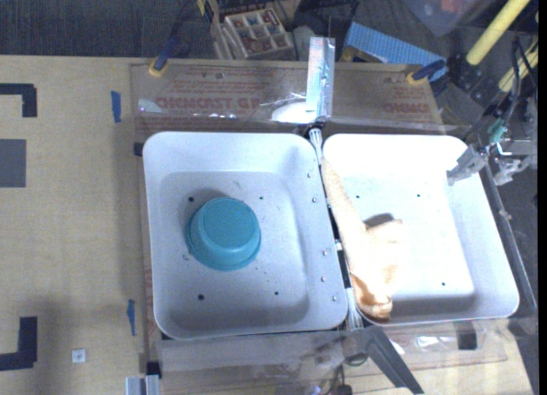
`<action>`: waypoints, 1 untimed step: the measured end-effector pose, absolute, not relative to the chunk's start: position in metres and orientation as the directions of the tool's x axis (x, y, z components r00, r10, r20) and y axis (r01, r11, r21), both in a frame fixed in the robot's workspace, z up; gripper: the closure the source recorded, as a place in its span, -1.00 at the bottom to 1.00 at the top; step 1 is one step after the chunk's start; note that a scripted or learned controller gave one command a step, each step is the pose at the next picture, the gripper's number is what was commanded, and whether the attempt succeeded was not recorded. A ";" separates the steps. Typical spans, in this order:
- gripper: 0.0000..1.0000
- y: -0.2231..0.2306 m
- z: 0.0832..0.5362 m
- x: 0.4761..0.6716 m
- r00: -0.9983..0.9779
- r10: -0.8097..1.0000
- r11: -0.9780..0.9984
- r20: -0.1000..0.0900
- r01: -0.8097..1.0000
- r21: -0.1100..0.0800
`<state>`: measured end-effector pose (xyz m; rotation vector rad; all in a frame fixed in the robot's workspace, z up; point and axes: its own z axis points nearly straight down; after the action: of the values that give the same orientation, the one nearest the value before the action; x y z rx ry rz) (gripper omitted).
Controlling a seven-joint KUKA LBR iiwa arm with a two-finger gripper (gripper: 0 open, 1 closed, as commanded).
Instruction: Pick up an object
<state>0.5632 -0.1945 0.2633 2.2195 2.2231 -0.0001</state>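
A blue bowl (224,232) lies upside down in the left bin (171,162), left of its middle. In the right bin (427,171) a limp tan and orange cloth-like object (369,258) stretches along the left wall down to the near corner. A small dark piece (380,219) rests on its upper part. My gripper (477,159) hangs over the right bin's far right corner, well away from both objects, with nothing seen in it.
A clear plastic sheet and an upright strip (320,77) stand behind the bins. Boxes, a crate and cables clutter the floor at the back. Tan bench top extends to the left of the bins.
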 end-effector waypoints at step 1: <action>-1.00 -0.120 0.148 0.576 -0.084 0.996 0.084 0.000 0.996 0.000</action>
<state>0.5763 -0.1200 0.1482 2.1258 2.3127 -0.0002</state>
